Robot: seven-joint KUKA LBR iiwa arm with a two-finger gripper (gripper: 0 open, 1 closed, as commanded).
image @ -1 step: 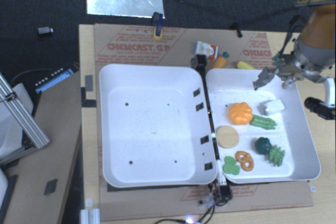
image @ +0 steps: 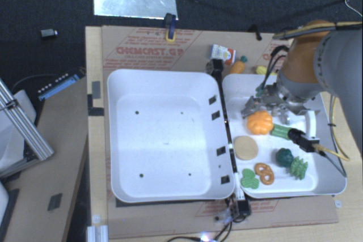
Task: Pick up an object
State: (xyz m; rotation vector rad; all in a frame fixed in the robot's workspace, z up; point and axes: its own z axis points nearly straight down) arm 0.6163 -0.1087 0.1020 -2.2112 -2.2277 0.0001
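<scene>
My gripper (image: 262, 106) hangs low over the back part of the right bin (image: 336, 181), just above and touching or nearly touching an orange pumpkin-shaped toy (image: 260, 123). Whether it grips the toy cannot be made out. A green stalk-like piece (image: 280, 132) lies to the right of the pumpkin. In front of them lie a tan round biscuit (image: 246, 148), a brown pretzel (image: 264, 173), a green leafy piece (image: 249, 179), a dark green broccoli (image: 284, 156) and a small green tree shape (image: 299, 168).
The left bin (image: 164, 77) adjoins the right one, with black clips (image: 217, 115) along the shared wall. Behind the bins lie a white-and-red packet (image: 222, 54), a carrot (image: 237, 67) and a yellow piece (image: 261, 70). A black cable plug (image: 300, 139) hangs beside the wrist.
</scene>
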